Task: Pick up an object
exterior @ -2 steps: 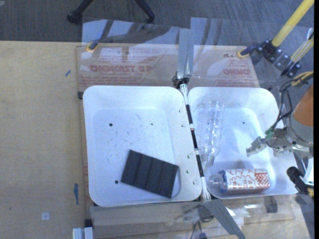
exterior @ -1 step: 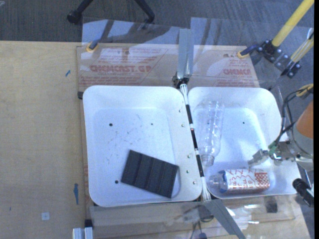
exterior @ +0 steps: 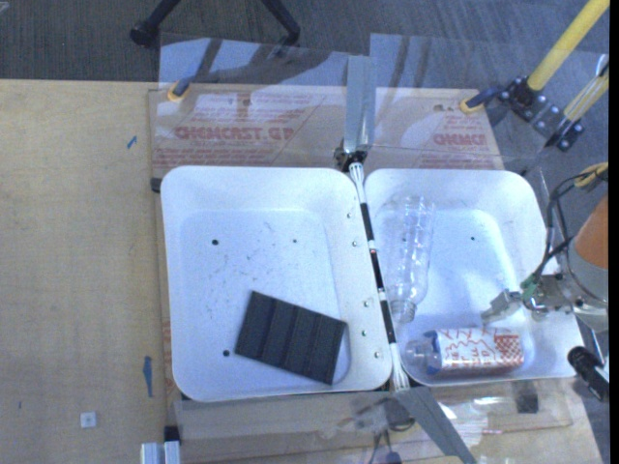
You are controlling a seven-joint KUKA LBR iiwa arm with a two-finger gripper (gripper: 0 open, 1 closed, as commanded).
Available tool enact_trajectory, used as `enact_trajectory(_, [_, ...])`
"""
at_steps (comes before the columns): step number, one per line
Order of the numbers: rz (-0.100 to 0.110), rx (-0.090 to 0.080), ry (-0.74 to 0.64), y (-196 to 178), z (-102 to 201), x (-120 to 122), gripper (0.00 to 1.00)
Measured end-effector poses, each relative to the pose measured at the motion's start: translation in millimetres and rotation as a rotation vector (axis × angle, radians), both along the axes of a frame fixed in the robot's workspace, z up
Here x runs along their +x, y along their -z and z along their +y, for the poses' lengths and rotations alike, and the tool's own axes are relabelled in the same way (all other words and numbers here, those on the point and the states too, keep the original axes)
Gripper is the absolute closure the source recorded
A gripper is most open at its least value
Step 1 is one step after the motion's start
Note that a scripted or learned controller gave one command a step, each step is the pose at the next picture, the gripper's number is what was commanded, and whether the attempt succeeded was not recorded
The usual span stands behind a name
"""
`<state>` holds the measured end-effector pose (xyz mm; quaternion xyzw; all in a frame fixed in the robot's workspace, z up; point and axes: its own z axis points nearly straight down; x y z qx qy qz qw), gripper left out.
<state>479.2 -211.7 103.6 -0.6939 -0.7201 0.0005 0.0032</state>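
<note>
A clear plastic bottle [exterior: 407,251] lies lengthwise at the left side of the right bin [exterior: 503,201]. A red-and-white patterned can [exterior: 469,350] lies on its side along that bin's front wall. A dark ribbed rectangular block [exterior: 291,336] rests in the front of the left bin [exterior: 251,211]. My gripper [exterior: 505,304] reaches in from the right edge, low over the right bin, just above and right of the can. Nothing shows between its fingers, and their spacing is too small to read.
Clear acrylic sheets with red lettering [exterior: 232,133] stand behind both bins. A metal divider [exterior: 358,114] runs between them. A yellow-handled clamp [exterior: 542,95] sits at the back right. The tan bench [exterior: 68,259] spreads to the left.
</note>
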Motion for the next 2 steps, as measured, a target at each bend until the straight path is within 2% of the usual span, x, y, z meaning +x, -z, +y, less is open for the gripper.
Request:
enact_trajectory(1, [0.000,-0.001,-0.099,-5,58,16,0.00])
enact_trajectory(2, [-0.001,-0.005,0.315,-21,8,62,0.00])
